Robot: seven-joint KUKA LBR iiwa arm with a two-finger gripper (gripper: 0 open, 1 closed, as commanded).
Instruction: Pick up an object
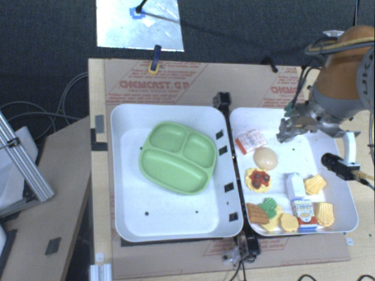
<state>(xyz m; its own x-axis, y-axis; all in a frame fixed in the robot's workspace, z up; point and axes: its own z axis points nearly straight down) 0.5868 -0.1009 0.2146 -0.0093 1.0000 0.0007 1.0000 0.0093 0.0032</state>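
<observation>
The right bin [337, 174] holds several toy foods: a red-and-white packet [250, 140], a tan bun [265, 157], a pizza piece [259, 180], a white-and-blue carton [299, 199], yellow chips [316, 184], a green piece [269, 205] and orange-yellow pieces [275, 219] at the front. My gripper [285, 132] hangs over the far part of this bin, just right of the packet and above the bun. No object shows between it and the bin floor.
The left bin [126, 157] carries a green divided tray [177, 157]. A black divider with clips [229, 157] runs between the bins. A black cylinder [335, 165] sticks out near the right bin's right side. Cardboard lies under both bins.
</observation>
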